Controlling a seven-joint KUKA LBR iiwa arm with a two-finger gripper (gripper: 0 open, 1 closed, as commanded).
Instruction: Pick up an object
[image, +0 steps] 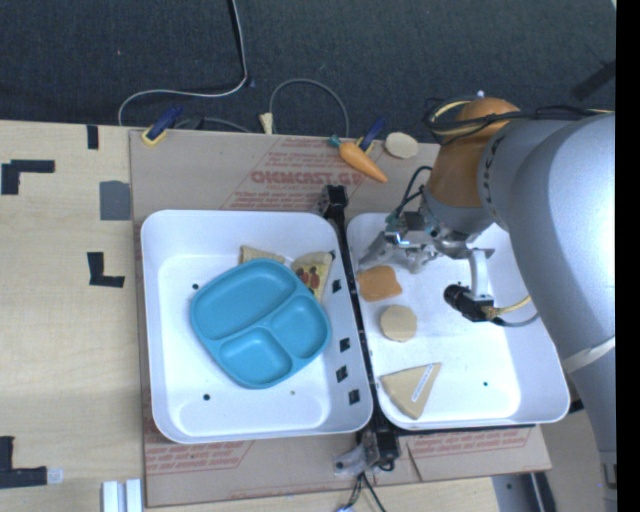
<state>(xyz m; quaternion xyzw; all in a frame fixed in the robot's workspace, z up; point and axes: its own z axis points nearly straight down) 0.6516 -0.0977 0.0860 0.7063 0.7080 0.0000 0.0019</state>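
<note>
My gripper (398, 252) hangs over the back left part of the right bin (500, 400), open, with nothing between its fingers. Just below it lies a brown bread-like piece (379, 284). Nearer the front of that bin are a round tan cookie (398, 323) and a triangular sandwich half (410, 388). The left bin (170, 400) holds a blue divided plate (260, 322) with a pizza slice (314, 270) at its back right edge and a tan piece (256, 256) partly tucked under it.
A toy carrot (362, 162) and a small pale round thing (402, 146) lie on the cardboard behind the bins. The wall between the bins (350, 310) runs close to the left of the gripper. The big grey arm covers the right bin's far right side.
</note>
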